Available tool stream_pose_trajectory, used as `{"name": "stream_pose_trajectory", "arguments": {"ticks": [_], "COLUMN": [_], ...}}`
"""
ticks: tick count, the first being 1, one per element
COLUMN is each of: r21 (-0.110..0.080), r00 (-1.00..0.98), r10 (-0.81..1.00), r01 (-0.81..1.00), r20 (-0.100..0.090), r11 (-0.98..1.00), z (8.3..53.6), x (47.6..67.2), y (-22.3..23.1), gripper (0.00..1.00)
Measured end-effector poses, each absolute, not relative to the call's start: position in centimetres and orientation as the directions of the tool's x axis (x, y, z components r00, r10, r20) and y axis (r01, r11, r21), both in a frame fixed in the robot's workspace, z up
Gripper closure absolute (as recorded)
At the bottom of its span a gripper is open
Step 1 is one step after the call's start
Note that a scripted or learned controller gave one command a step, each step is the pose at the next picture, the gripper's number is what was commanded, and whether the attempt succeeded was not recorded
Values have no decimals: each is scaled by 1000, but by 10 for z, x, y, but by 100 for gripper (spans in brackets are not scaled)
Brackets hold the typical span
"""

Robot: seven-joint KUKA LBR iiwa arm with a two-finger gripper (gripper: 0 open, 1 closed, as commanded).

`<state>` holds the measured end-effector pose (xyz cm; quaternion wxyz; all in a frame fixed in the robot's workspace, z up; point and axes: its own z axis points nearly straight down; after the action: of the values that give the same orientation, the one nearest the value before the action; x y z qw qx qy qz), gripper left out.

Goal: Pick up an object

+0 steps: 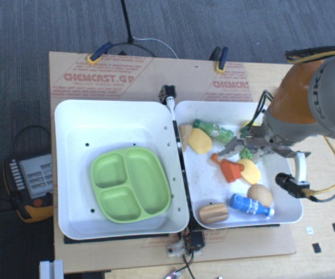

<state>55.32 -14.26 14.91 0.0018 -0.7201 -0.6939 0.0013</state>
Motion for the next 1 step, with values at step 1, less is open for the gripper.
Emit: {"name": "stream_pose_trajectory", "arguments": {"ticks": [1], "r21": [5], "r00": [-165], "r10": [986], "r01": [986], "r20": [-4], "r11": [165], "z": [90], "x": [535], "y": [-124], "gripper": [0]}}
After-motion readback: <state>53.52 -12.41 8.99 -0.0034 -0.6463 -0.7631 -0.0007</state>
